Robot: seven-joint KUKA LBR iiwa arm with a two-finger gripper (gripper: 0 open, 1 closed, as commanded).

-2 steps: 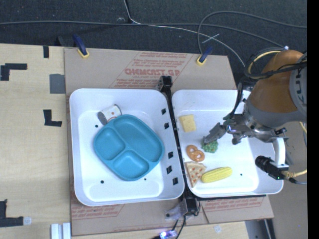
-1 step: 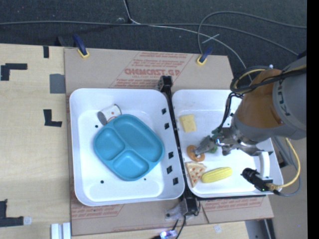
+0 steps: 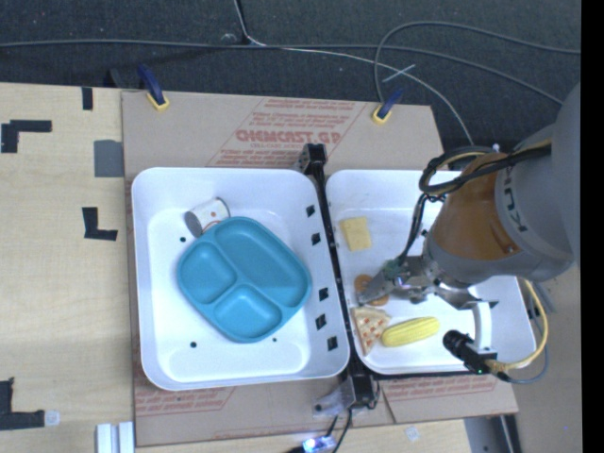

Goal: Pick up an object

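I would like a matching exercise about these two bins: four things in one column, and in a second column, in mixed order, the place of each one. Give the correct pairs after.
Things:
1. blue divided plate
2. corn cob
3. yellow cheese slice
4. small can

Places:
A. right bin, near its front edge
B. left bin, at the plate's upper left corner
C. middle of the left bin
D. right bin, upper left part

Pairs: 1-C, 2-A, 3-D, 4-B

The arm [image 3: 528, 206] is cut off by the frame's right edge. Part of the right bin [image 3: 377, 192] is hidden beneath it. The gripper [image 3: 389, 286] is too blurred to be read.
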